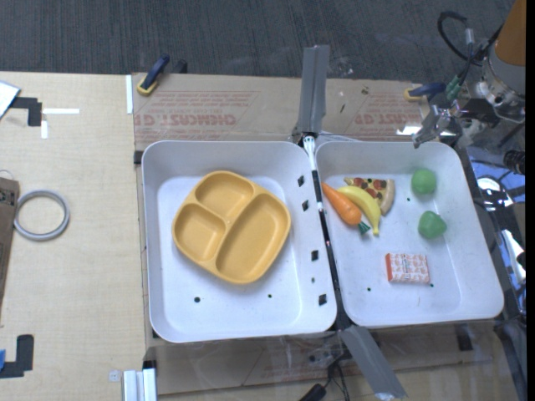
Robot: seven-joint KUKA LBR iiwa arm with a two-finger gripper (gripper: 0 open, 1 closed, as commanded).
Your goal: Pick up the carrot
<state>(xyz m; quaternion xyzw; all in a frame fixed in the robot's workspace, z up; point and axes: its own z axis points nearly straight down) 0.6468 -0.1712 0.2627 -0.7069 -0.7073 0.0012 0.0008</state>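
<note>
At the right bin's far right corner: the claw (435, 128) hangs over the rim, apart from everything in the bin.

Camera view, claw state: cannot tell whether it is released or clenched; cables and brackets clutter the wrist, and nothing shows in its grasp.

Camera view, carrot (342, 205): well down and to the left of the claw, lying on the floor of the right bin (468, 303) near the divider, slanted, its lower end touching the banana.

Camera view, banana (368, 205): just beside the carrot on the claw's side, its curve pressed along the carrot.

Camera view, pizza slice (378, 187): behind the banana, between the claw and the carrot.

Camera view, green pieces: one green ball (424, 181) just below the claw, a second (432, 224) further down.

Camera view, red box (406, 267): far below the claw, well apart from the carrot.

Camera view, left bin: a yellow divided plate (231, 225), beyond the carrot from the claw.

Risk, wrong catch: the banana touches the carrot, so a descent slightly off could likely close on both or on the banana alone.

Risk, slip: the tapered carrot may squirt out sideways if pinched near its thin end.

Risk, wall: the carrot lies near the bin's left wall, which may block one side of the claw.
</note>
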